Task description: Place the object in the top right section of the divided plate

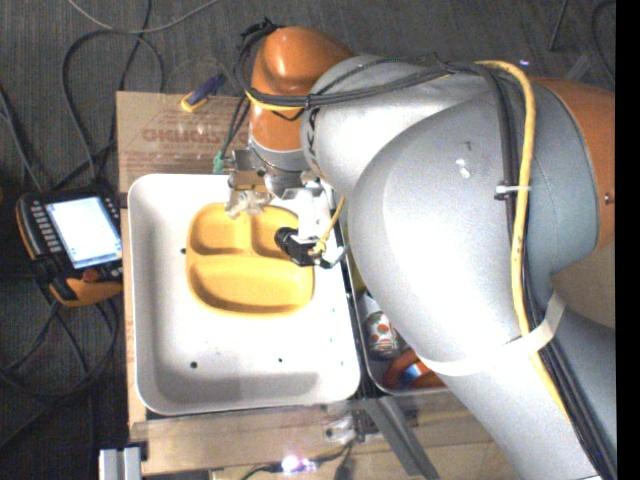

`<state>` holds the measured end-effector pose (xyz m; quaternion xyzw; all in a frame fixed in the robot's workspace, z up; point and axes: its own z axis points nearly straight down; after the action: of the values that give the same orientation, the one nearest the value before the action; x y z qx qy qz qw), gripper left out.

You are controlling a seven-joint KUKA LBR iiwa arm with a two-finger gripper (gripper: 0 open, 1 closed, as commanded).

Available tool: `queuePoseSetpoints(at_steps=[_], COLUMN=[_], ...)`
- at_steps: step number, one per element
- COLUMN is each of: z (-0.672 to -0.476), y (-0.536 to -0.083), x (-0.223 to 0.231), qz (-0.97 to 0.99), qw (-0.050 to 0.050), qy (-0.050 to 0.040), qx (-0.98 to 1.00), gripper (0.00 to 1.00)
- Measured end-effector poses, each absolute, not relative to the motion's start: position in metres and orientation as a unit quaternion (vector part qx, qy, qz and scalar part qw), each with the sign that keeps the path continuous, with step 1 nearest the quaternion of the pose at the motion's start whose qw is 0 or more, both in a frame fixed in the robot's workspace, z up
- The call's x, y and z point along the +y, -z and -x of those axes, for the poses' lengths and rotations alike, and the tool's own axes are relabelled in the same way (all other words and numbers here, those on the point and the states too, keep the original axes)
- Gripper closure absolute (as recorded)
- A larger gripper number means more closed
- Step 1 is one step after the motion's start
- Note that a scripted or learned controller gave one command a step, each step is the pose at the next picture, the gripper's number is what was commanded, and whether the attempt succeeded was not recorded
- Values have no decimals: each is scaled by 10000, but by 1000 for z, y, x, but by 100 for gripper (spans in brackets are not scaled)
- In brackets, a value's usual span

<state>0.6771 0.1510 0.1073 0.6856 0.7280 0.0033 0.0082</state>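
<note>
Yellow divided plate (245, 283) lies in the left white bin (160, 358), towards its far side. The gripper (243, 204) hangs at the plate's far rim, about where the two small sections meet. Open or closed, I cannot tell from here.

The grey arm (450, 218) covers most of what is right of the plate. Under it, in the second bin (372, 363), are a small can (381, 333) and something orange-red (412, 373). I cannot tell which is the object to place.

Left of the plate, outside the bin, is a lit handheld screen (78, 230).
</note>
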Motion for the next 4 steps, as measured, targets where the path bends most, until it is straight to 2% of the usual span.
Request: queuePoseSetpoints(at_steps=[1, 2, 3, 4], z=[-668, -668, -669, -668], y=[-149, -149, -104, -97], x=[162, 162, 152, 146], qz=[-7615, -7616, -6164, -7533], qw=[7, 9, -5, -69], qy=[20, 22, -21, -14], qx=[6482, 6481, 7874, 6577], gripper=[100, 0, 0, 0])
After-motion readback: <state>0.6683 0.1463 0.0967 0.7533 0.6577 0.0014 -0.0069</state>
